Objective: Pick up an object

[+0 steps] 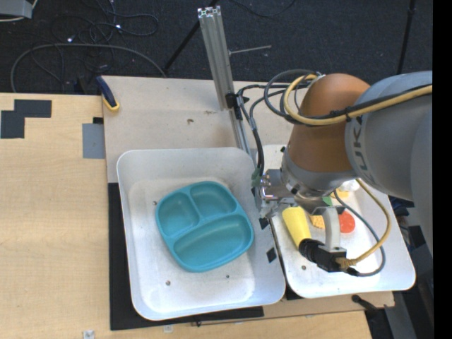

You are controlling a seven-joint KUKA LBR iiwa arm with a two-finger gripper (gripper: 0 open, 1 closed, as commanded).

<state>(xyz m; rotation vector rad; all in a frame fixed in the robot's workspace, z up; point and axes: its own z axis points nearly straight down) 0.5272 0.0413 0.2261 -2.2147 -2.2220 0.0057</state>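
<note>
Robotics lab: cables (106, 20), aluminium post (219, 55), bench (49, 189).

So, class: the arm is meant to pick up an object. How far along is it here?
Done: the arm has reached over the right bin. In hand: it hangs above the yellow object and red object, which lie in that bin; I see nothing lifted. Left: grasp and raise one. The blue tray sits in the left bin.

The divided tray (205, 224) looks like smooth teal plastic with a soft sheen. The bin (141, 274) under it is white plastic, matt and lightly scuffed. The table (49, 217) left of that bin shows pale wood grain. Behind the bin rises a brushed metal post (217, 55). The arm's orange band (326, 129) is glossy, its grey shell (399, 136) satin-smooth.
</note>
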